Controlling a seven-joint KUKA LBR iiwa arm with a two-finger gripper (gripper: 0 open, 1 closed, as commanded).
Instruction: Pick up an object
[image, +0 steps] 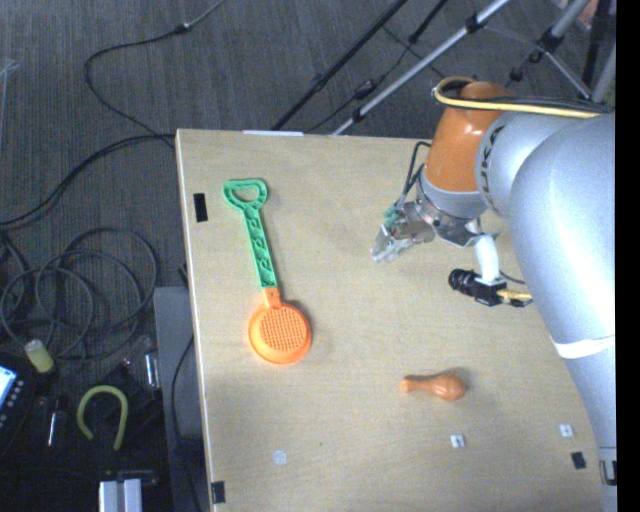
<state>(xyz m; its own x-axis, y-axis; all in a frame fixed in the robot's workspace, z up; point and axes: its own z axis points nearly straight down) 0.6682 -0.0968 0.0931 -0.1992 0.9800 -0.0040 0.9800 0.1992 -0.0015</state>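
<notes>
A toy strainer with a green handle and a round orange mesh head lies on the left part of the tan bench top. A small orange drumstick-shaped object lies nearer the front, right of centre. My gripper hangs over bare surface at the centre right, below the orange band of the arm. It is well to the right of the strainer and above the drumstick in the view. I see no object at its tip.
The grey arm covers the right side of the bench. A black fitting with a white stem sticks out beside the wrist. Cables and stand legs lie on the dark floor left of and behind the bench.
</notes>
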